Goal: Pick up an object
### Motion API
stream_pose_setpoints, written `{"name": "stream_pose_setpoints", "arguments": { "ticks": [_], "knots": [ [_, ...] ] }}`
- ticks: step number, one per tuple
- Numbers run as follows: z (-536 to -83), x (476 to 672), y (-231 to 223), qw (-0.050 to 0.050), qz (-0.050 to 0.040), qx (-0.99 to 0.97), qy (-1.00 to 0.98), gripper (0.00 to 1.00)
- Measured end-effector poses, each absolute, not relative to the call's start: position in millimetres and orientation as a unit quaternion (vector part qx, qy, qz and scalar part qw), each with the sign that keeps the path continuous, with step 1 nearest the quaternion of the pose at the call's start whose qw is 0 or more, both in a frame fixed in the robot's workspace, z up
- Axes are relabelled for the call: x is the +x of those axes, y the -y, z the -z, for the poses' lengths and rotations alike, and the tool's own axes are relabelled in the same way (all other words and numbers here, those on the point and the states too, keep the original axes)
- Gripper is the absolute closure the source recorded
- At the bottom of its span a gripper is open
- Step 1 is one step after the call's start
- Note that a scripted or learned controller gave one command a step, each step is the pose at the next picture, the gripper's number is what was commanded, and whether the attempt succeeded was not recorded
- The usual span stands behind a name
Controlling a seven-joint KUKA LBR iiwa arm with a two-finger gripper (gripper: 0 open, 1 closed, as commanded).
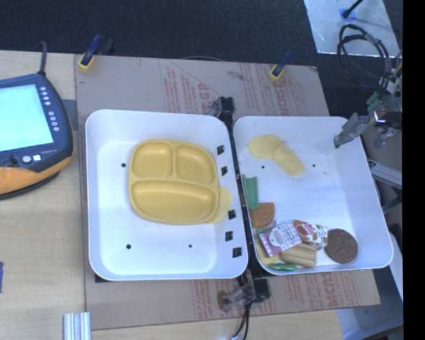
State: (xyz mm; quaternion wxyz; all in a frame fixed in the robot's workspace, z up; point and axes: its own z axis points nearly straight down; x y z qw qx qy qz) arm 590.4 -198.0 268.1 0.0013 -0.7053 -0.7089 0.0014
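The right bin (340,190) holds several small items. Two pale yellow flat pieces (276,154) lie near its far left. A green strip (251,191) rests along the left wall, with a brown square piece (263,214) just below it. In the near corner sit a red and white snack packet (292,236), a tan roll (302,256) and a round brown cookie (341,246). My gripper (348,132) hovers over the far right rim of this bin, apart from all the items and with nothing seen in it.
The left bin (106,190) carries a yellow divided plate (174,182). A teach pendant (25,137) lies on the bench at the far left. Clamps (90,52) pin the cardboard sheet at the back. Cables (365,44) hang at the top right.
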Motion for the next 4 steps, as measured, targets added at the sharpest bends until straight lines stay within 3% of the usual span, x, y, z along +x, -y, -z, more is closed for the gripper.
{"name": "stream_pose_setpoints", "arguments": {
  "ticks": [1,2,3,4],
  "knots": [
    [-135,581.2,169,0.006,-0.0035,-0.704,0.710,0.00],
    [-89,634.2,126,0.001,-0.0006,-0.703,0.711,0.00],
    [-93,657.5,93,0.000,0.0001,-0.704,0.710,0.00],
    [-200,627.2,-7,-0.001,0.0040,-0.702,0.712,0.00]
  ]
}}
